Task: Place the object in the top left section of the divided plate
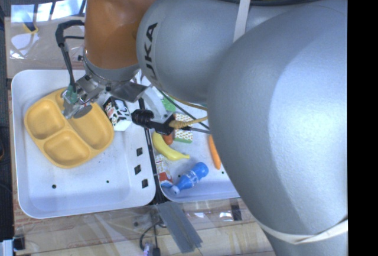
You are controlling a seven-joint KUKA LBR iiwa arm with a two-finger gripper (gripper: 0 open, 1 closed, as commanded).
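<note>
Fig. 1, view from above, items listed big to small.

(a) My arm [266, 101]: grey, fills the right and top of the view and covers most of the right bin.

(b) Left bin [88, 184]: white, shallow, lower left. It carries the plate in its upper left part.

(c) Orange band [112, 24]: above my wrist, top centre-left, w/ a black cable [65, 54] looping down its left side toward the claw.

(d) Right bin [201, 191]: white, mostly under my arm, w/ a strip visible just right of the divider between the bins.

(e) Divided plate [59, 148]: yellow, three sections, lying flat and turned at an angle. One section faces upper left, one right, one toward the bottom.

(f) Banana [168, 150]: yellow, in the right bin near the divider.

(g) Blue bottle [192, 177]: lying on its side, below the banana, same bin.

(h) Carrot [215, 153]: orange, right of the banana, partly under my arm.

(i) Black-and-white packet [118, 113]: in the left bin, just beside the plate's right edge.

(j) My claw [75, 101]: over the plate's upper rim, approx. where the upper-left and right sections meet. Cannot tell whether it is wide or narrow; the wrist hides too much.

(k) Small greenish object [71, 94]: at the tip of my claw, above the plate's upper edge. Cannot tell whether I grip it or whether it touches the plate, nor which section it sits over.
</note>
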